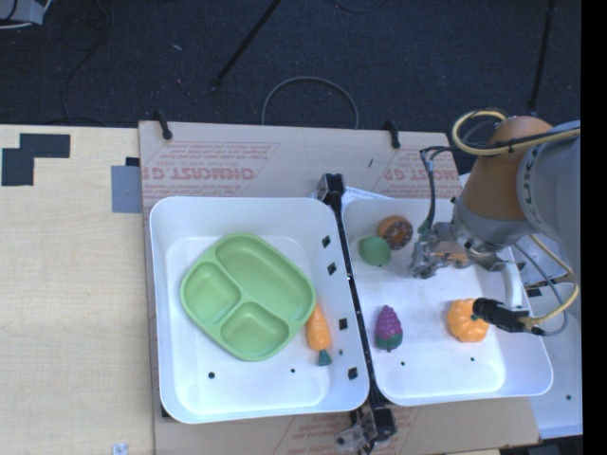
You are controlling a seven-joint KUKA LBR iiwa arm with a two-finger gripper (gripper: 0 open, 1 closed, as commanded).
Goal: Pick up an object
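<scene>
Pale wood formed the worktop [66, 301], and on it lay a brown cardboard sheet [237, 164] carrying two shallow white bins side by side.

Closest to the camera, in the left bin [237, 391], a small orange carrot toy [318, 331] lay near the wall shared by both bins, its green end pointing to the front. It was just beside the right edge of a green divided plate [248, 295], which took the middle of this bin and sat turned at an angle.

In the right bin [446, 377], a purple bunch of grapes [388, 327] stood near the shared wall. An orange fruit toy [465, 319] lay well apart from it, toward the right side. Farther back, a green ball [374, 250] rested near the shared wall, and a round brown-orange toy [395, 230] lay just beside it, a little behind.

The end effector [424, 263] hung over the back part of the right bin, near these two round toys and to their right. Nothing was seen in its grip, and I could not tell whether it was spread or pressed together. Behind it rose the grey arm [555, 192] with its orange band [493, 188].

Beyond the worktop was a dark floor [142, 55] with thin cables [310, 83] on it.
</scene>
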